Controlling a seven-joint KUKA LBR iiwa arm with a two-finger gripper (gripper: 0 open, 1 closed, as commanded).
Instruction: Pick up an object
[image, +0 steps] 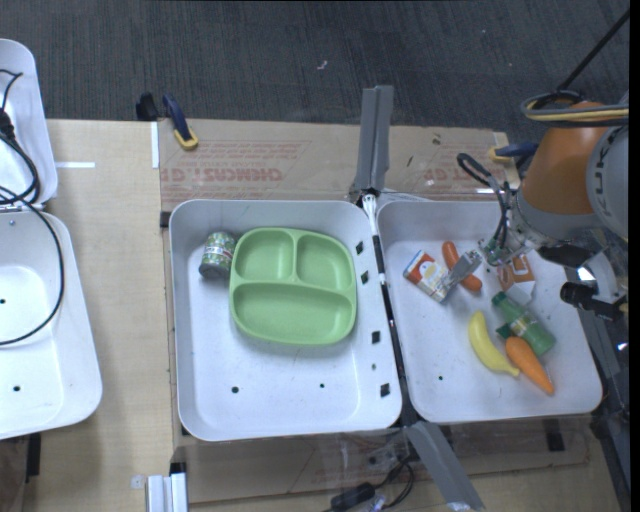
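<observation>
The arm (575, 170) reaches in from the right, its orange band above the right bin (440, 395), wrist angled down and left. The gripper (470, 268) sits low among the toys, beside a small carton (424, 275) and a red sausage (452, 254); whether its fingers grip anything cannot be told. The left bin (270, 400) holds one green divided plate (293, 287) and one small can (216, 254). The right bin also holds one banana (489, 345), one carrot (529, 364), one green bottle (524, 325) and one orange-white packet (517, 270).
</observation>
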